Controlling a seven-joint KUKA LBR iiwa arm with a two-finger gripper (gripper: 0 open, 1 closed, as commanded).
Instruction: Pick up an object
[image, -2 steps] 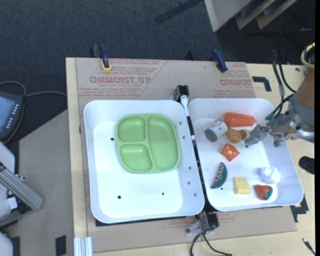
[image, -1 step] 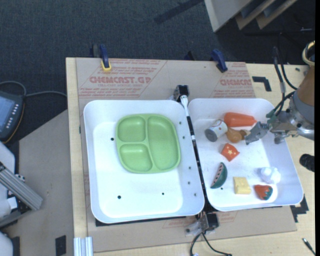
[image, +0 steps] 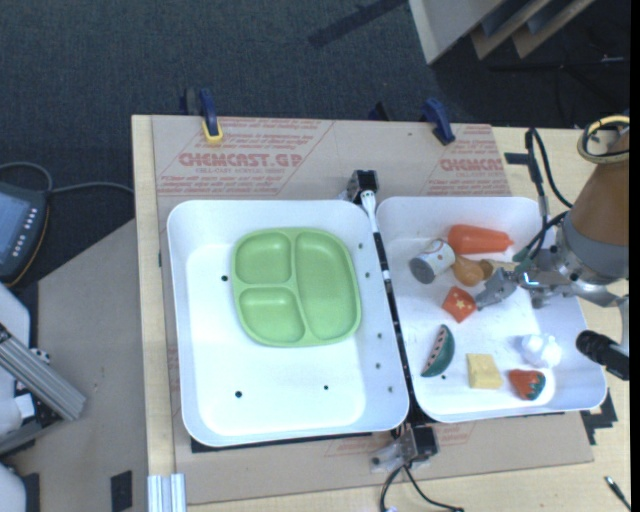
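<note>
The right bin (image: 560, 215) holds several small toy foods. An orange carrot (image: 478, 238) lies at the back, with a grey-white cup (image: 432, 263) and a brown lump (image: 468, 270) in front of it. A red cube (image: 459, 303) sits mid-bin. Toward the front are a watermelon slice (image: 438, 352), a yellow cheese block (image: 484, 371), a red strawberry-like piece (image: 527, 384) and a small white object (image: 540, 349). My gripper (image: 497, 288) reaches in from the right, low over the bin, its tip just right of the brown lump and the red cube. Nothing shows as held.
The left bin (image: 200, 330) carries a green divided plate (image: 297, 286). A black ridge (image: 385, 290) separates the two bins. The arm's orange band (image: 608, 205) and cables hang over the right bin's right edge. Blue clamps (image: 437, 120) stand at the board's back.
</note>
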